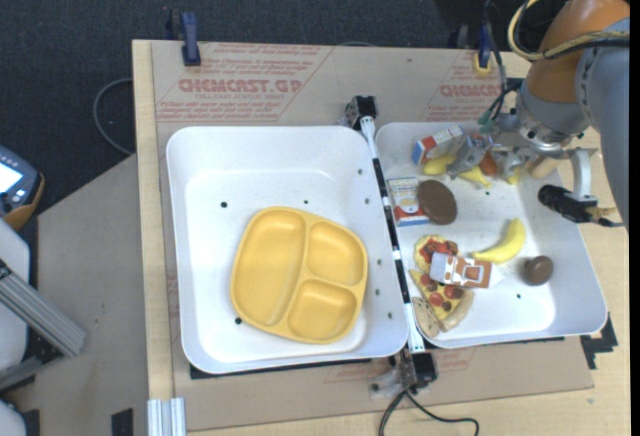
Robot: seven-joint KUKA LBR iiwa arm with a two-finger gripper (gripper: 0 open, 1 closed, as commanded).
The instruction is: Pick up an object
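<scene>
In the camera view, the grey arm (585,74) with its orange band reached in from the right, and the gripper (487,156) sat low over the far edge of the right bin (570,309). Whether it was clenched or released could not be told, since a cluster of small items crowded around it.

A smooth, curved yellow banana (503,243) lay near the middle of that bin, its long axis slanting from the near-left up toward the far-right. A glossy brown oval disc (436,201) rested near the bin's left edge, beside a small printed carton (404,200). A flat pizza slice (440,286) lay toward the near-left corner, and a rounded brown lump (537,269) sat just right of the banana.

In the left bin (200,164), a matte yellow tray (298,273) with three compartments lay near the near edge.
</scene>
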